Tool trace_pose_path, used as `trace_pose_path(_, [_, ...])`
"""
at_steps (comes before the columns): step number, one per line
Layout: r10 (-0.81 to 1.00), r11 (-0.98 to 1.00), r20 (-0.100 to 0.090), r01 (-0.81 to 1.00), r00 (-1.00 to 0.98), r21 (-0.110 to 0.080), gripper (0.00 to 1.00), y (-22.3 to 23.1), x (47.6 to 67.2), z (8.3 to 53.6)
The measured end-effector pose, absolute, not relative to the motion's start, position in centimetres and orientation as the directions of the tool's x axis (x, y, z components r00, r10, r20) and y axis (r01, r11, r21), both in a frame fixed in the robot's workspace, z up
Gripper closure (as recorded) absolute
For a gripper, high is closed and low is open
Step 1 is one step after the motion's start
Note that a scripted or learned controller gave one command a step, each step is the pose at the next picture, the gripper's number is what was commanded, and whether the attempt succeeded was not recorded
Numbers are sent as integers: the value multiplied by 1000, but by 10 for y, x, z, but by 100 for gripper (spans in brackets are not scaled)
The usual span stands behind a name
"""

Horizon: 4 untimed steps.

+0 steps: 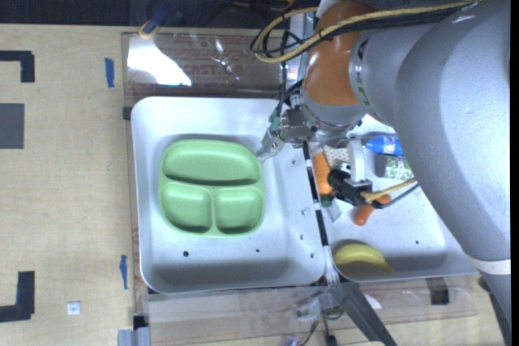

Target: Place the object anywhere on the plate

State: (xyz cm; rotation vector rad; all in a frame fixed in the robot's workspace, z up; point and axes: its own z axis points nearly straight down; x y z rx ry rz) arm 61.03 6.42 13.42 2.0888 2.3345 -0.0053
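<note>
A green plate (pixel 212 185) with three compartments lies in the left bin (pixel 280 243); nothing rests on it. My gripper (pixel 272 138) hangs over the left bin just past the plate's upper right corner, beside the wall between the two bins. The wrist hides what is under it. An orange carrot (pixel 323 173) lies in the right bin (pixel 413 235) directly below the wrist, near the dividing wall.
The right bin also holds a second orange carrot piece (pixel 362 214), a yellow fruit (pixel 359 256) at the front edge, and a blue and white packet (pixel 384 147) at the back. The arm's large grey body (pixel 454 109) covers much of that bin.
</note>
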Motion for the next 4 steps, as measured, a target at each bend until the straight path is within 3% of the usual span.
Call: trace_pose_path(4, [994, 111, -9, 994, -111, 3, 0, 64, 610, 134])
